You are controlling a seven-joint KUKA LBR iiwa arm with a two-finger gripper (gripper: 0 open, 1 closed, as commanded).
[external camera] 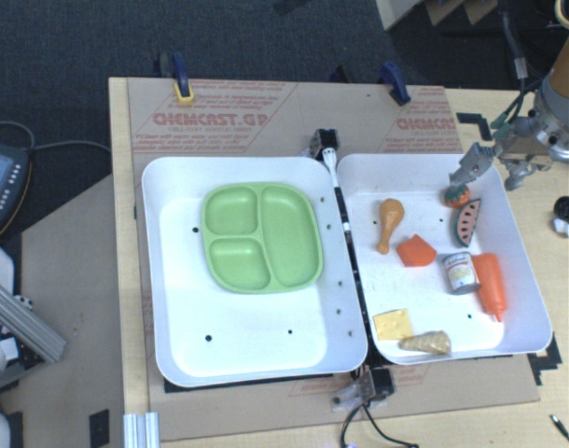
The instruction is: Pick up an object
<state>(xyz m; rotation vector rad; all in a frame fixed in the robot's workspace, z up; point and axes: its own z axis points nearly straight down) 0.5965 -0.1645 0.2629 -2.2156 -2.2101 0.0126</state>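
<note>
Camera view is taken from above the desk [266,101], on which 2 white bins are set side by side. The left bin [173,325] is occupied by a green divided plate [262,237]. In the right bin [532,297] several toy foods are scattered: a drumstick [389,222] and an orange block [416,251] near the middle, a can [460,273] and a carrot [492,286] toward 4 o'clock, a cheese wedge [393,325] and a bread piece [426,343] toward 6 o'clock, and a watermelon slice [465,220] toward 1 o'clock.

The end effector [494,161] is seen at the bin's 1 o'clock corner, fingers spread, nothing pinched between them. The approach step is judged to be in hand. A descent over the watermelon slice, then a closing, is called for next.
</note>
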